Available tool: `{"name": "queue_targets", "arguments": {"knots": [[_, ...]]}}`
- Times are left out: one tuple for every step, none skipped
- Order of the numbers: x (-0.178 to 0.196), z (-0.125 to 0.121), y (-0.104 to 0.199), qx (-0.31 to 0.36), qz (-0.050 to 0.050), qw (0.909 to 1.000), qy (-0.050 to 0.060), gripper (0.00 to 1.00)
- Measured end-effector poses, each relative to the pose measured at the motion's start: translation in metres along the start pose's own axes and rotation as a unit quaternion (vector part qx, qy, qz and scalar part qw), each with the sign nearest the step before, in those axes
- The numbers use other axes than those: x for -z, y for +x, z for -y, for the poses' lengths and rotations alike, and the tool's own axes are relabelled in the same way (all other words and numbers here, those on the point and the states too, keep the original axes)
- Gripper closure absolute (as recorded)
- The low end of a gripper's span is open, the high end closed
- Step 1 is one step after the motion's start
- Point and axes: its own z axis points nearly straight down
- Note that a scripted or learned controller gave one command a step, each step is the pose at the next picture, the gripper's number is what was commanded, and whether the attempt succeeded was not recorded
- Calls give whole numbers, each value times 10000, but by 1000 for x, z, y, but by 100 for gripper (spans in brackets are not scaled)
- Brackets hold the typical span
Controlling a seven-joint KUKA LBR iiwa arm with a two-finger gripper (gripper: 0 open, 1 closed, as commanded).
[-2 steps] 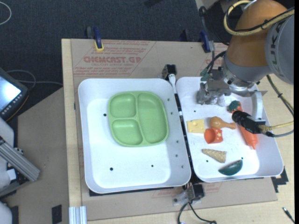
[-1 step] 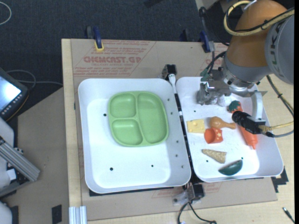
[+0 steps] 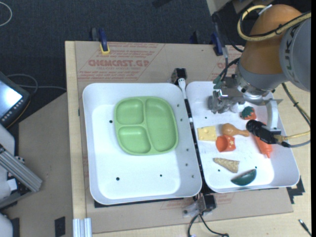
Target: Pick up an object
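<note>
The end effector (image 3: 220, 101) hangs over the right bin's (image 3: 284, 174) upper-left part, well above the cheese wedge (image 3: 207, 133); whether it is clenched or released, I cannot tell.

1. A yellow cheese block (image 3: 207, 133) lies flat near the right bin's left wall.
2. A tan drumstick (image 3: 232, 130) lies just right of it — a small red piece (image 3: 225, 143) sits right below.
3. A tan wedge (image 3: 226, 164) lies lower down.
4. A dark green piece (image 3: 244, 177) rests near the front edge.
5. An orange carrot (image 3: 264, 145) lies slanted on the right.
</note>
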Motion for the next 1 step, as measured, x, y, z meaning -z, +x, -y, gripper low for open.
{"name": "queue_targets", "arguments": {"knots": [[12, 6, 8, 13, -5, 10000, -22, 100]]}}
